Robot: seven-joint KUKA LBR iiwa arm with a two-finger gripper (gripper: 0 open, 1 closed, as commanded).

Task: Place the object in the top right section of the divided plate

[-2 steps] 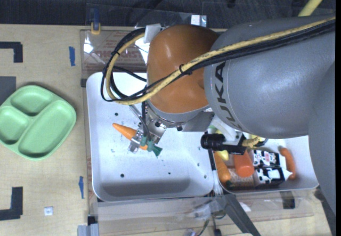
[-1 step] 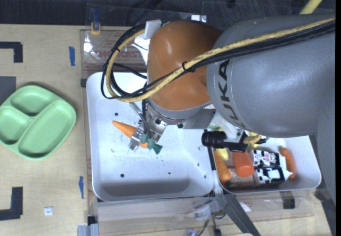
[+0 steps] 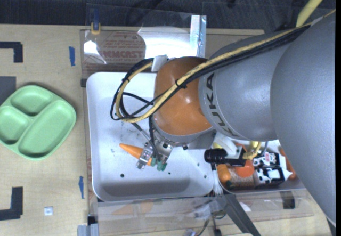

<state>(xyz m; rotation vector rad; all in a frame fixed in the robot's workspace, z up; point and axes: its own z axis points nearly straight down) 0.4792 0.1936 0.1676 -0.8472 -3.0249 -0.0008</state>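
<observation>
An orange toy carrot (image 3: 130, 149) lies on the floor of the left white bin (image 3: 101, 123), its tip pointing left. A bit of green (image 3: 160, 165) shows on the other side of my gripper. My gripper (image 3: 150, 159) sits right over the carrot's thick end, under the orange wrist band (image 3: 178, 102). The wrist hides how the gripper meets the carrot. The green divided plate (image 3: 35, 121) rests on the bench at the far left, outside the bins, with two small sections and one long one.
The grey arm covers most of the right bin (image 3: 256, 187), where a black-and-white toy (image 3: 269, 170) and orange pieces (image 3: 241, 171) show. Black and yellow cables (image 3: 125, 99) loop over the left bin. A clear plastic wall (image 3: 144, 38) stands behind the bins.
</observation>
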